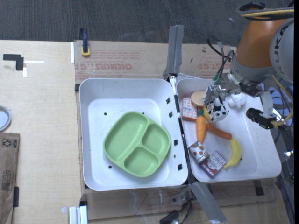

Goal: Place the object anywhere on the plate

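My gripper [216, 107], grip state indiscernible, hovers right of centre above the carrot [201, 128]: I judge it light, rigid, slick; pinch mid-body. Green plate [136, 143] lies lower-centre.

A pale wooden bench [37, 106] runs under even light, with dark grey carpet [117, 10] behind it, a sheet of brown cardboard [126, 62] along the far side, a blue-handled clamp [84, 42] and a tape roll [3, 119].
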Available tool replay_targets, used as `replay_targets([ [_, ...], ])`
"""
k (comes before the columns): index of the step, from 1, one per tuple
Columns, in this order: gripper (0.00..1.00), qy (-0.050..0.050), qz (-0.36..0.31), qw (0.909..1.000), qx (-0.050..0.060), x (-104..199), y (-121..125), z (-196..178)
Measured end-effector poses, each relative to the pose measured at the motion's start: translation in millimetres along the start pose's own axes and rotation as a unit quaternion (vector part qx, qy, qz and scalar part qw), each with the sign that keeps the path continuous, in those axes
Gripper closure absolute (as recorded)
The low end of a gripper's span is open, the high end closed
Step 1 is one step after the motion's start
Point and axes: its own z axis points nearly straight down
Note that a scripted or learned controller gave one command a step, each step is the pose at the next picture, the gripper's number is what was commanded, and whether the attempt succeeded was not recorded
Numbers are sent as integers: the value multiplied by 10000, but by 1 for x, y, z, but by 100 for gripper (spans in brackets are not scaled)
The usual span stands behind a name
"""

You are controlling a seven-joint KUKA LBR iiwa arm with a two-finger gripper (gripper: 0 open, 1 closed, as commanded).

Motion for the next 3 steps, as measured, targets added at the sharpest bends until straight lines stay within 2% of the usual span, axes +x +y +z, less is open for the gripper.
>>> replay_targets([
  [1, 100, -3, 129, 9999, 6, 60, -7, -25],
  [2, 100, -2, 670, 9978, 17, 88, -10, 1],
  [3, 100, -6, 5, 10000, 14, 162, -53, -11],
])
